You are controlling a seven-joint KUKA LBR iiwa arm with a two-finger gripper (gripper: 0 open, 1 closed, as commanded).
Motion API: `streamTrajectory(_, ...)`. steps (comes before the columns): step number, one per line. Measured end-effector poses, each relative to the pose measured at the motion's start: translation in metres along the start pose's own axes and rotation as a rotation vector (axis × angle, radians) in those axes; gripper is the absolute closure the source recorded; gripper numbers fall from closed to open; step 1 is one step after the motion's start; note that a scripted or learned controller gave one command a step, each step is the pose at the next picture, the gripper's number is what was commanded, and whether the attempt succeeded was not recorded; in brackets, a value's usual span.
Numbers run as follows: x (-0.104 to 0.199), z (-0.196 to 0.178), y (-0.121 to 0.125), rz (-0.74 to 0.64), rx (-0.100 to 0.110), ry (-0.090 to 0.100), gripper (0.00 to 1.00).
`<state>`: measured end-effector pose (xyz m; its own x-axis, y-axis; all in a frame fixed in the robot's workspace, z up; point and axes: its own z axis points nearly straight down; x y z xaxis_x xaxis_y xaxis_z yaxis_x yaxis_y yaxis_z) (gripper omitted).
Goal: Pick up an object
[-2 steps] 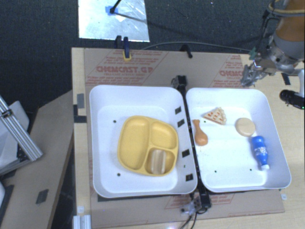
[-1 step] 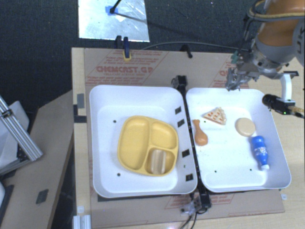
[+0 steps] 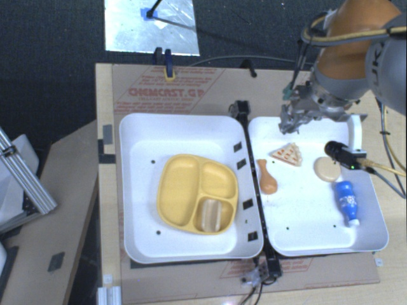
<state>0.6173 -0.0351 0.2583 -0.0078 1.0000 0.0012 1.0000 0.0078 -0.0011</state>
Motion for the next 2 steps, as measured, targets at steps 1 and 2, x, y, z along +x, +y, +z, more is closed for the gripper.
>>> streamTrajectory(1,0.056,0.003,-0.025,-0.002,0.000,0.001,1.00)
streamTrajectory(2,0.099,0.005,-0.043,-0.001,0.000,0.001,1.00)
